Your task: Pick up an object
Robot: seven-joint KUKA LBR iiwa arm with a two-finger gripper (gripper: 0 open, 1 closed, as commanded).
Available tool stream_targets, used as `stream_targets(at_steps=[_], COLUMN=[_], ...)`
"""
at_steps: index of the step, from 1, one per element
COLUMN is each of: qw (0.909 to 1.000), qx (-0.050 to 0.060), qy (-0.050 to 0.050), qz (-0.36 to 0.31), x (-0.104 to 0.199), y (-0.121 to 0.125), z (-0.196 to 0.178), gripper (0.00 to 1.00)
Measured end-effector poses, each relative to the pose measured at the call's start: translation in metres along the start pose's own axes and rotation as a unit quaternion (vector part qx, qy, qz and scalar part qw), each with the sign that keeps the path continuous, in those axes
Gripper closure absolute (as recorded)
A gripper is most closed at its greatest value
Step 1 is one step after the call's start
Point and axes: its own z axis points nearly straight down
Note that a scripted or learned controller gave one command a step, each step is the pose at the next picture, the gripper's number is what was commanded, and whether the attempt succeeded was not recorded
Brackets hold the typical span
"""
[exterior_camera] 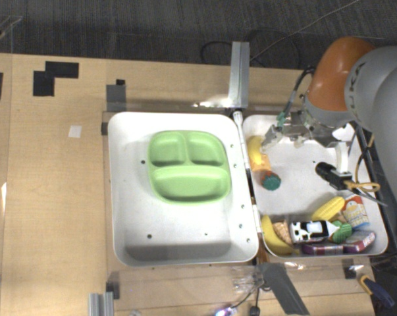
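Right bin [376,232]: toy food pile [323,230] along near wall, banana [255,151] and orange bottle [269,178] by left wall. Left bin [119,176] holds green divided plate [188,164]. Gripper [287,129] over far end, nothing visibly held; whether it's clenched or released, can't tell.

Robot lab: arm [372,78] over plywood bench [47,176], two white bins [119,196], metal brackets [239,74], loose cables [297,25], grey carpet [119,12].

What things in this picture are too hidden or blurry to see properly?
- Tool, camera view: small and blurred; open or shut is unclear.
- Toy pile along the right bin's near wall: overlapping pieces hide each other.
- Arm: cut off by the right edge.
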Motion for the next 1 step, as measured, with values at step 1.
stream_targets(at_steps=[1], qw=[0.9994], qx=[0.006], qy=[-0.001], qz=[-0.034], x=[-0.0008], y=[-0.041], z=[0.0127], gripper=[0.0])
